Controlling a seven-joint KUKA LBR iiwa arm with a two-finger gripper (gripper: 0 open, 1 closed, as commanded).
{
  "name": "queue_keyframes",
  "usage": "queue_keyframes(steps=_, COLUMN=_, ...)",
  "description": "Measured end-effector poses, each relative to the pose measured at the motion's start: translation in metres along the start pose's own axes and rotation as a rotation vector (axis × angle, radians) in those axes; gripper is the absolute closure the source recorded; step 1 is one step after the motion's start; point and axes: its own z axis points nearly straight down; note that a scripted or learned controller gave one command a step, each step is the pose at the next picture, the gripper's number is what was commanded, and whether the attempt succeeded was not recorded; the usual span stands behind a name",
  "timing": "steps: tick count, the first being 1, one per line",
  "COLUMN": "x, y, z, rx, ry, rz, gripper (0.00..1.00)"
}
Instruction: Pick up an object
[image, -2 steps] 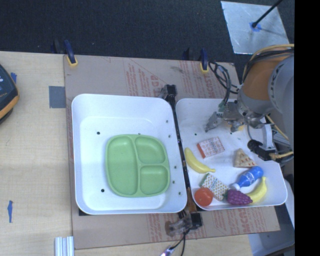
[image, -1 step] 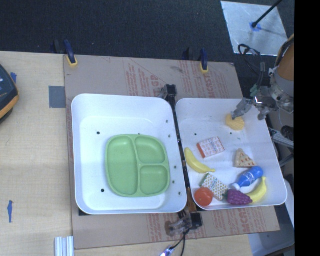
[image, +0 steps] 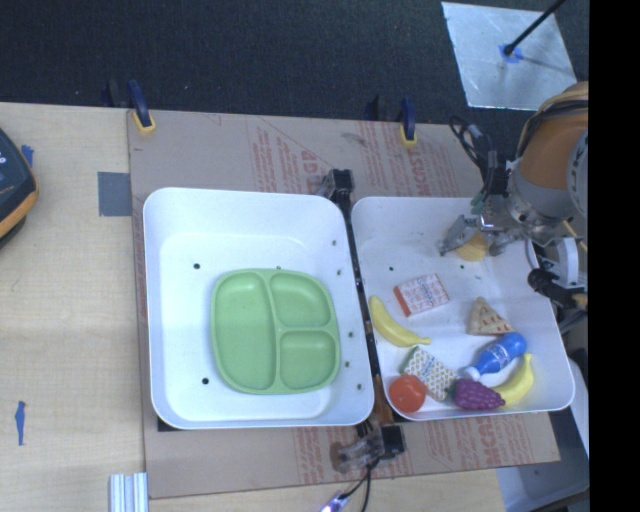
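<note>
Hovering fingers (image: 470, 238) — carton (image: 421, 295) label unreadable

Light wooden bench (image: 60, 330) (brown cardboard sheet (image: 250, 150) clamped on) before dark carpet (image: 250, 50).

From my seat both white bins (image: 160, 300) read as smooth moulded plastic with a soft sheen. The green divided plate (image: 273, 330) looks like matt plastic. The worktop (image: 60, 330) shows pale wood grain, and a sheet of dull brown cardboard (image: 250, 150) with red print lies on it. The banana (image: 392, 325), tomato (image: 407, 393) and purple grapes (image: 477, 394) look like glossy toy plastic. I see bare grey metal on the end effector (image: 478, 232), and the arm's orange band (image: 548, 150) looks smooth and satin.
</note>
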Motion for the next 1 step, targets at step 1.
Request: queue_keyframes(steps=1, x=0.0401, y=-0.0400, z=-0.0988, rx=-0.005, ry=0.000, rz=0.001, gripper=0.00)
